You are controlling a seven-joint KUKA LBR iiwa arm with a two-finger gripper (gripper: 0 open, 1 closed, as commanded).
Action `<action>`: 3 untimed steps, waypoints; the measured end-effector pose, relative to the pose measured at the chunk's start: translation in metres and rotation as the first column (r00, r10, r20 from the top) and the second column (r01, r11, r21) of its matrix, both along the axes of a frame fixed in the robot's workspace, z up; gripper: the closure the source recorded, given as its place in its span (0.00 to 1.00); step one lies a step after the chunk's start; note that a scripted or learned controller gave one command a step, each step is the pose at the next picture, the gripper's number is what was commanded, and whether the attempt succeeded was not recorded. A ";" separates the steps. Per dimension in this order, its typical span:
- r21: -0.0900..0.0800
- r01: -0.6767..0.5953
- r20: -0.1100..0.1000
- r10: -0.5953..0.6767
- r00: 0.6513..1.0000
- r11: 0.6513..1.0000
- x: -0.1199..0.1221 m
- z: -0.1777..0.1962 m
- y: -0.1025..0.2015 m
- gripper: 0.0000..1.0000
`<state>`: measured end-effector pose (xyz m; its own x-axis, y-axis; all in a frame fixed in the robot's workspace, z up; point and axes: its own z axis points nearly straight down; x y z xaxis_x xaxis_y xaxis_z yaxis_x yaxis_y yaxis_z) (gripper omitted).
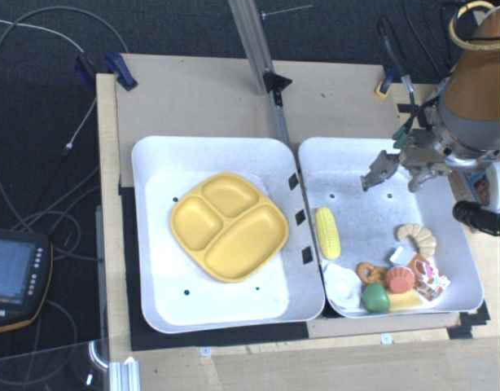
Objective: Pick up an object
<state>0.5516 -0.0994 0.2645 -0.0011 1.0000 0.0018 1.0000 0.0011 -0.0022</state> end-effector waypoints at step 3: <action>0.000 0.002 -0.005 -0.002 1.000 1.000 -0.001 -0.109 -0.010 0.00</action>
<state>0.5507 -0.1099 0.1556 0.0007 1.0000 0.0023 1.0000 -0.0007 -0.0075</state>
